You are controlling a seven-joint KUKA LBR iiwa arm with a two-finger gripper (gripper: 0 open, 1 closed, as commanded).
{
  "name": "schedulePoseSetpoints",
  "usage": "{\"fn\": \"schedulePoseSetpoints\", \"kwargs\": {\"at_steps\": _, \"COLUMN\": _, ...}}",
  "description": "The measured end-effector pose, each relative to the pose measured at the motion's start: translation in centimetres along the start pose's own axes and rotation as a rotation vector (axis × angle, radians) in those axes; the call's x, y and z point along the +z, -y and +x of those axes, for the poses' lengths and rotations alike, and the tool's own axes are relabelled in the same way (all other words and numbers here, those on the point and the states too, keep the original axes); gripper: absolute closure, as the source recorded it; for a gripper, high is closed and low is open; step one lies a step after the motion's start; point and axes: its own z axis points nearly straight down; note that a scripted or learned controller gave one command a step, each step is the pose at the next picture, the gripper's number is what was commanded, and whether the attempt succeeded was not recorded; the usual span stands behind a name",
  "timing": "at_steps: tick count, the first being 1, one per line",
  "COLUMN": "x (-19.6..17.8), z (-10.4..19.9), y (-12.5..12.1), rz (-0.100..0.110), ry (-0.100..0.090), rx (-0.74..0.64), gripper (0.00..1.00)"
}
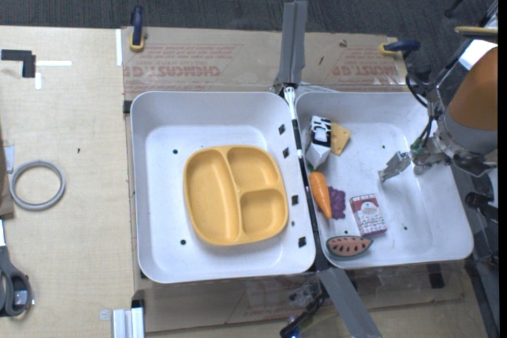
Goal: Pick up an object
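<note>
Tabletop bins sit side by side, and I see my gripper (pixel 394 167) hanging released in the right bin (pixel 428 237), near the red carton (pixel 368 214).

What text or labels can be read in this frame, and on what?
Brown cardboard sheet behind the bins: red print, upside down and mirrored-looking, too blurred to quote.
Small red and white packet in the right white bin: printed label, too small to read.
Black and white carton near the divider: markings, unreadable.
No other text is visible.
</note>
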Motion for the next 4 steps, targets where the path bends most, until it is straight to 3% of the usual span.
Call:
{"fn": "schedulePoseSetpoints", "kwargs": {"at_steps": 1, "x": -3.4, "z": -0.7, "y": -1.5, "rz": -0.001, "ry": 0.007, "rx": 0.042, "gripper": 0.00}}
{"fn": "schedulePoseSetpoints", "kwargs": {"at_steps": 2, "x": 0.1, "z": 7.6, "y": 1.7, "rz": 0.003, "ry": 0.004, "rx": 0.050, "gripper": 0.00}}
{"fn": "schedulePoseSetpoints", "kwargs": {"at_steps": 3, "x": -0.9, "z": 8.2, "y": 3.0, "rz": 0.002, "ry": 0.004, "rx": 0.138, "gripper": 0.00}}
{"fn": "schedulePoseSetpoints", "kwargs": {"at_steps": 4, "x": 0.0, "z": 6.0, "y": -4.0, "rz": 0.002, "ry": 0.007, "rx": 0.334, "gripper": 0.00}}
